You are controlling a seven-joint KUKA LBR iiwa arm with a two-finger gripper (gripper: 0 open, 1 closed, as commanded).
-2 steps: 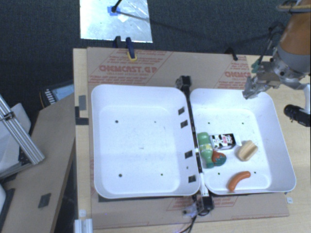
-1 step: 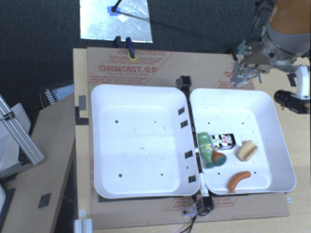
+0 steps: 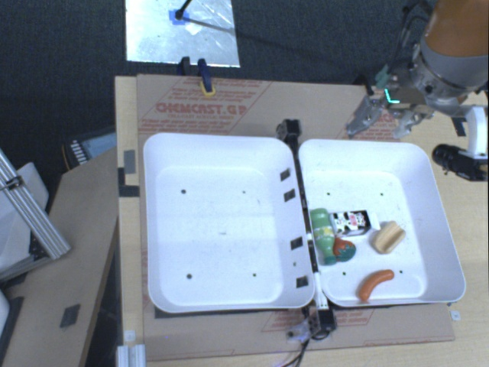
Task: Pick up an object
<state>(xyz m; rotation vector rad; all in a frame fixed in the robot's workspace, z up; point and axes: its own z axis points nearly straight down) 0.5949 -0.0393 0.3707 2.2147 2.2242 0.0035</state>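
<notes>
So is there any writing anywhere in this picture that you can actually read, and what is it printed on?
"CHEMCAST GP" in red, on the brown protective sheet under the bins, above the left bin.
More red print of the same kind farther right on that sheet: too faint to read.
Small black-and-white packet in the right bin: it bears a printed pattern, too small to read.

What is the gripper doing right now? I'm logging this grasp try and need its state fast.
Gripper: above the far rim of the right bin, nothing seen between its fingers; open or shut cannot be told.
</notes>
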